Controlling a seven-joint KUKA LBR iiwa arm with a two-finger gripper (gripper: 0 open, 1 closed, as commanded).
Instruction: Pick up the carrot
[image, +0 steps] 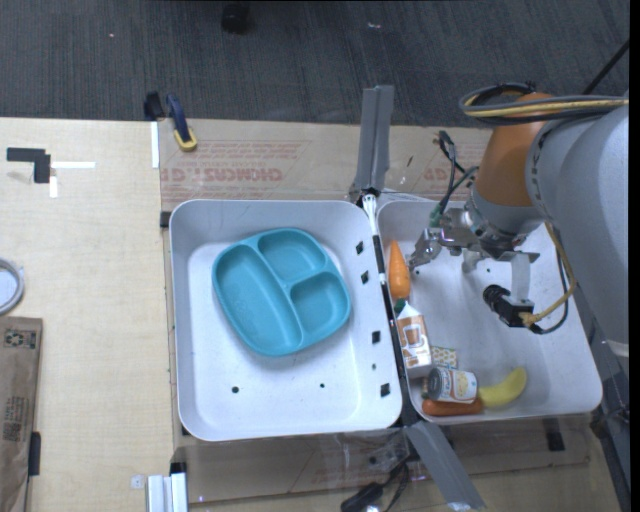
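The carrot (398, 270), a smooth orange taper, lies against the left wall of the right bin (560, 400). Just below it sits a small printed carton (411, 338), then a can (451, 384), a second orange piece (450, 407) and a curved yellow banana (505, 388). The gripper (437, 243) hovers just right of the carrot; whether its jaws are spread or closed I cannot tell. The left bin (190, 400) holds a glossy teal divided plate (282, 291).

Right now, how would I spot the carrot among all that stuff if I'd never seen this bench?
Find the right-hand white bin, the one the grey arm reaches into. Look along its left wall, near the far end: the carrot lies there, lengthwise against the divider. It is plain orange and tapered, unlike the printed carton just below it or the yellow banana at the near edge.
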